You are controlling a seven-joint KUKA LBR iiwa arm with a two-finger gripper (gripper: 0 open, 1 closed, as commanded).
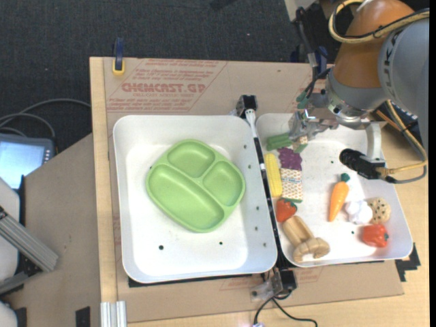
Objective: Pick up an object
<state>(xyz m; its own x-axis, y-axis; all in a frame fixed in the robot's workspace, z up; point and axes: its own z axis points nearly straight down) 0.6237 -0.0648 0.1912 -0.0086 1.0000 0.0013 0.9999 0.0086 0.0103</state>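
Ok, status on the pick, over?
Gripper low over right bin's far-left corner, fingers unclear. Nearest: green item, purple grapes, corn. Nothing seen held. Toys crowded along that wall.

Looks like a robotics lab to me: grey arm (395, 53) over two white bins (129, 182) on a cardboard-covered bench (163, 87), loose cables (41, 111) on dark carpet (136, 12), and plastic toy food (338, 197) as test objects.
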